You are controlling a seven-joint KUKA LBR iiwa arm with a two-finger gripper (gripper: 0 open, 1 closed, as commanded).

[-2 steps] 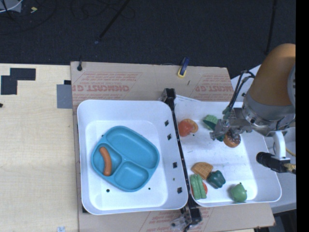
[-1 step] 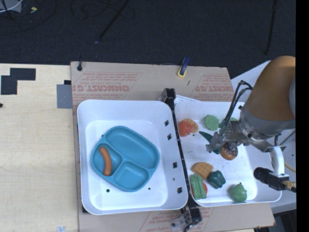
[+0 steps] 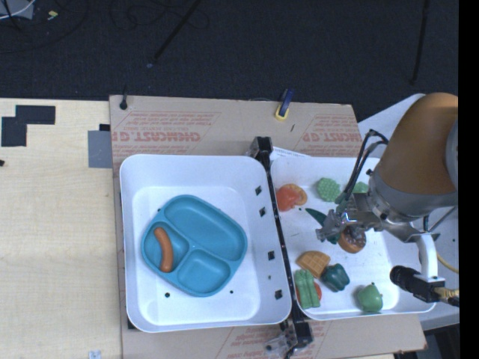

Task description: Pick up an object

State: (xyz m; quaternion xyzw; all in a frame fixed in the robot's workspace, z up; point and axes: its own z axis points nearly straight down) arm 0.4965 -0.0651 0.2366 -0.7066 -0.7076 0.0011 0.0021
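Hovering over a brown toy [image 3: 352, 240] in the right bin [image 3: 404, 310], the tool [image 3: 331, 229] — grip unclear; cardboard [image 3: 187, 129] print unreadable.

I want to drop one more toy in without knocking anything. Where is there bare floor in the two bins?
The left bin has bare floor all round the blue plate, widest along its top edge and bottom right corner. The plate's compartments are free except where the sausage lies. The right bin is crowded: toy food lies across most of it and the gripper hangs over its middle.
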